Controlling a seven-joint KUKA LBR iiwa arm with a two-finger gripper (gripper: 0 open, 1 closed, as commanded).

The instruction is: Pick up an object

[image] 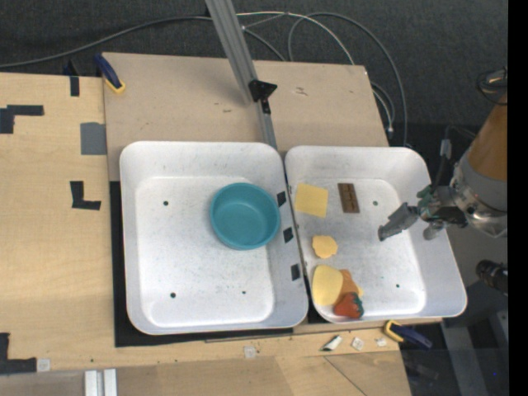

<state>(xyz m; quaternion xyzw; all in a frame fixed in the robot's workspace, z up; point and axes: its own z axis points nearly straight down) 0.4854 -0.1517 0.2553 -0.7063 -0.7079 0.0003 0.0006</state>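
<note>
Gripper: we see the gripper (410,219) over the right bin (412,165), by its right wall; its two fingers stand apart with nothing between them.
Right bin: we count a yellow square (312,200), a brown block (349,197), a small yellow piece (324,246), and a yellow, orange and red cluster (337,290) at the front.
Left bin (148,159): a teal bowl (243,214) sits near its right wall.

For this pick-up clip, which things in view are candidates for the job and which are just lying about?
Job:
gripper, over the right bin
yellow square
brown block
small yellow piece
yellow, orange and red pile
blue bowl in the left bin

Lying about:
clamps
cables
metal pole
</note>
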